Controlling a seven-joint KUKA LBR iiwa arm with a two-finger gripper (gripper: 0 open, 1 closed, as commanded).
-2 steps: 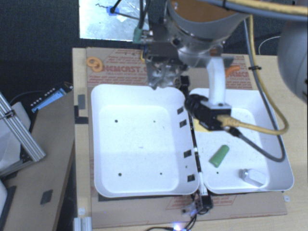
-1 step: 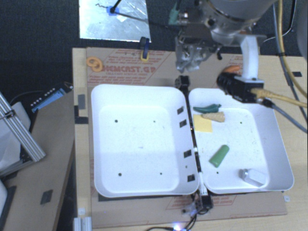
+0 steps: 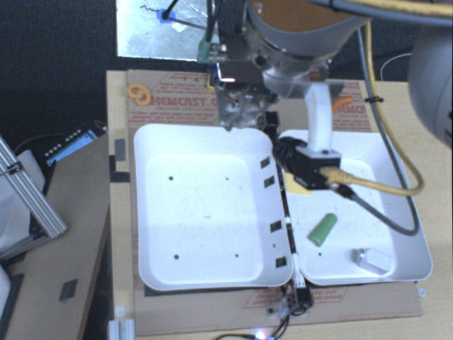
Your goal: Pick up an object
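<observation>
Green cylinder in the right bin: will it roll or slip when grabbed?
The green cylinder lies on its side, so a nudge would likely roll it. It looks smooth and rigid, so it may slip if pinched off-centre. It is probably light, being small beside the silver block.

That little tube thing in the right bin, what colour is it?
Green. The tube lies tilted on the right bin's white floor, clearest in the camera view.

White bins (image 3: 205, 211) smooth matt plastic; green cylinder (image 3: 322, 229) matt; grey block (image 3: 371, 261) possibly metal.
</observation>
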